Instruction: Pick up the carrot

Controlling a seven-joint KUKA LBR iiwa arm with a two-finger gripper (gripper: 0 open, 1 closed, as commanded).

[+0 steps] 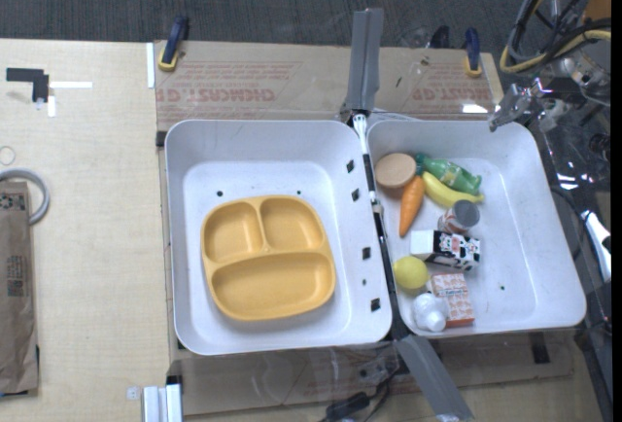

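Carrot [411, 205] lies in right bin [544, 216], near its left wall, tip pointing down. Round tan piece [396, 171] touches its top; banana [447, 189] just right. Lemon [411, 272] sits below. Yellow divided plate [267, 257] occupies left bin [194, 158]. Gripper [507, 111] hovers over right bin's far right corner; spread cannot be told.

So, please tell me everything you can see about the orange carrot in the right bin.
The orange tapered carrot looks like smooth plastic toy food. It lies flat in the right white bin, near the bin's left wall, its thick end up by the round tan-and-brown bun-like piece and its tip pointing down-left. The yellow banana lies close on its right. Whether these touch it cannot be told. Nothing grips it.
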